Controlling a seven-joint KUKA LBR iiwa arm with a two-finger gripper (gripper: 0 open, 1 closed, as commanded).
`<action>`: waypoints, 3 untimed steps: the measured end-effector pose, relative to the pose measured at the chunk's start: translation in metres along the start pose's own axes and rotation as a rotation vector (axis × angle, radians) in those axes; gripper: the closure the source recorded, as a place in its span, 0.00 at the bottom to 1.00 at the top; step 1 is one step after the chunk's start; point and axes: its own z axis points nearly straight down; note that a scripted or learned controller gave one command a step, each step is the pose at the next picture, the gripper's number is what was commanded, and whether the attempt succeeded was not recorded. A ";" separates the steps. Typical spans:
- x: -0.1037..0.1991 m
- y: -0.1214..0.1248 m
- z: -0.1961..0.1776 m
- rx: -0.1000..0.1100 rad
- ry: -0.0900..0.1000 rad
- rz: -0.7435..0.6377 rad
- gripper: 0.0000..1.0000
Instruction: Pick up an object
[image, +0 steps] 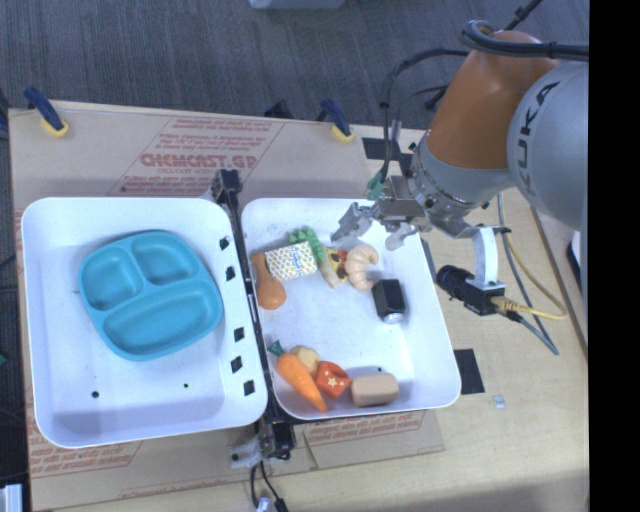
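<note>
My gripper (374, 230) hangs over the far part of the right bin (430, 345), open, with nothing between its fingers. Just below it lies a pale croissant-shaped toy (360, 262), close to the fingertips but not gripped. A black block (389, 299) lies a little nearer the front. To the left of the croissant are a yellow and white box with green trim (292, 260) and an orange-brown piece (268, 285). At the front of this bin lie a carrot (298, 380), a red piece (332, 380) and a tan block (375, 388).
The left bin (40, 330) holds a blue divided plate (150, 293). A black divider (238, 290) runs between the two bins. Cardboard (190, 150) lies under both bins, clamped at the far edge.
</note>
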 end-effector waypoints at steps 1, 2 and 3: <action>0.009 -0.032 0.164 0.003 0.001 -0.222 0.00; 0.000 0.089 0.142 -0.003 -0.001 -0.241 0.00; 0.001 0.037 0.194 -0.004 -0.005 -0.372 0.00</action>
